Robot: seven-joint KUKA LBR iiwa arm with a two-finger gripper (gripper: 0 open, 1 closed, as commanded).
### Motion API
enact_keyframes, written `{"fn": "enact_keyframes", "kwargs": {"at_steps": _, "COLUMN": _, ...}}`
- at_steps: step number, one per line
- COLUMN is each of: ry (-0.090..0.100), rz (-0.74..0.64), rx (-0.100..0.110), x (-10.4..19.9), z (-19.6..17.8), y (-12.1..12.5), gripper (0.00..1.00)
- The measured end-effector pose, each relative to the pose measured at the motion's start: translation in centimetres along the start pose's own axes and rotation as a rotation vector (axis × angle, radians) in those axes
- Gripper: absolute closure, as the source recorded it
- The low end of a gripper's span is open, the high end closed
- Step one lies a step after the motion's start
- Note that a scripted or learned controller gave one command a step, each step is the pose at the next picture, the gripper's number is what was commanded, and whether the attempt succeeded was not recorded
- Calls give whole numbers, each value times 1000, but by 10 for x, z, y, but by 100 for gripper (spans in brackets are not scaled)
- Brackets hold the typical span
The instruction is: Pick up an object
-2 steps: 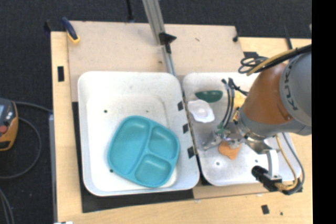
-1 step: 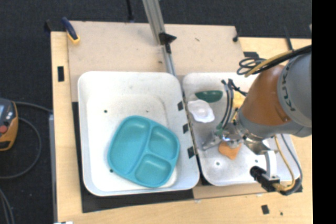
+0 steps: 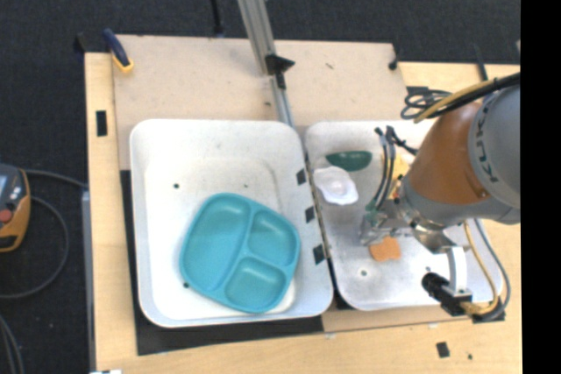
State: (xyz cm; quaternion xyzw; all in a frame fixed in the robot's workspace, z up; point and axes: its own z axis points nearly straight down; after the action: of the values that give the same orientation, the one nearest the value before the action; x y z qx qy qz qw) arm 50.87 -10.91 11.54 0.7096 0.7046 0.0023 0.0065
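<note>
In the right bin (image 3: pixel 351 289) lie a dark green bowl-like piece (image 3: pixel 350 159), a white crumpled object (image 3: pixel 336 186) and a small orange block (image 3: pixel 385 250). My gripper (image 3: pixel 377 229) hangs low over the right bin, just above and touching the orange block's upper edge. Whether anything sits between its tips is hidden by the wrist. The grey arm with its orange band (image 3: pixel 447 158) covers the bin's right half.
The left bin (image 3: pixel 153 188) holds a teal divided plate (image 3: pixel 241 252). An aluminium post (image 3: pixel 254 4) rises behind the bins. A divider with black clips (image 3: pixel 311 215) separates the two bins. Cables lie at the right bin's far corner.
</note>
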Motion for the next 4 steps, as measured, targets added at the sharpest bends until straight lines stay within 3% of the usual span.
{"fn": "enact_keyframes", "kwargs": {"at_steps": 1, "ry": 4, "rz": -9, "rx": 5, "x": -3, "z": -64, "y": 1, "gripper": 100}}
{"fn": "enact_keyframes", "kwargs": {"at_steps": 3, "ry": 4, "rz": -10, "rx": 6, "x": -7, "z": -140, "y": 6, "gripper": 100}}
{"fn": "enact_keyframes", "kwargs": {"at_steps": 4, "ry": 7, "rz": -15, "rx": 9, "x": 48, "z": -146, "y": 4, "gripper": 100}}
